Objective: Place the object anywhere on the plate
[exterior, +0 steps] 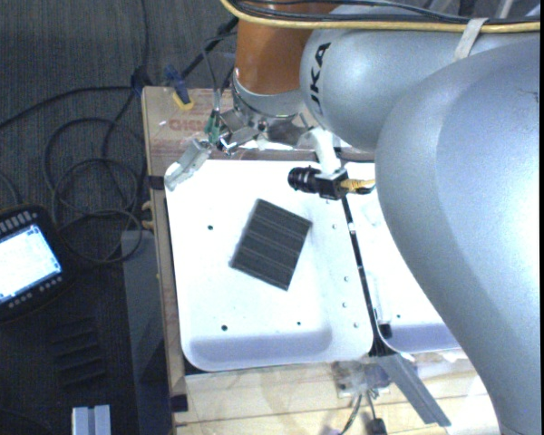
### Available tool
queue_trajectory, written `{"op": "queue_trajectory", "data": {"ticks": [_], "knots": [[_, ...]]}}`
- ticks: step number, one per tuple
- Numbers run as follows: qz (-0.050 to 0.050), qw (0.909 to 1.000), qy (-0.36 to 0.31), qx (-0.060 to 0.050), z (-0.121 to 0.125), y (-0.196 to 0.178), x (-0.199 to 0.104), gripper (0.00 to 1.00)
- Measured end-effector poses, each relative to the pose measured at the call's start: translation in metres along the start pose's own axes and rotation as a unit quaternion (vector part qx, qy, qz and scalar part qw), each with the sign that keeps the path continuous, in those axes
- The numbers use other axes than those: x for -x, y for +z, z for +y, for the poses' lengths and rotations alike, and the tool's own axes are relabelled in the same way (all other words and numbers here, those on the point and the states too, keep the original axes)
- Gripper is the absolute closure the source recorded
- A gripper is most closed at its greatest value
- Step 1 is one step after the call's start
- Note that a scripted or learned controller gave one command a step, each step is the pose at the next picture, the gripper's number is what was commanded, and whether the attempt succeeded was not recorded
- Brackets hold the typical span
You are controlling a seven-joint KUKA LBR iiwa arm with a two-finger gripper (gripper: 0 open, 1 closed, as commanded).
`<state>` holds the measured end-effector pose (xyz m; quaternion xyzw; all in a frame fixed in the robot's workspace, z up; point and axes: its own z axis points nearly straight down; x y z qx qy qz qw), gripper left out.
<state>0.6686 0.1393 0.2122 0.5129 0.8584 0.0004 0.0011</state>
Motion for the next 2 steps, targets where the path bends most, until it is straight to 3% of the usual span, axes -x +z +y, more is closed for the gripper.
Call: {"op": "queue_trajectory", "data": {"ticks": [1, 2], "knots": [[0.000, 0.9998, 0.020, -0.003, -0.028, 0.058, -0.011, 0.00], [-0.001, 0.9710, 0.239, -0.002, 0.017, -0.020, -0.032, 0.00]]}}
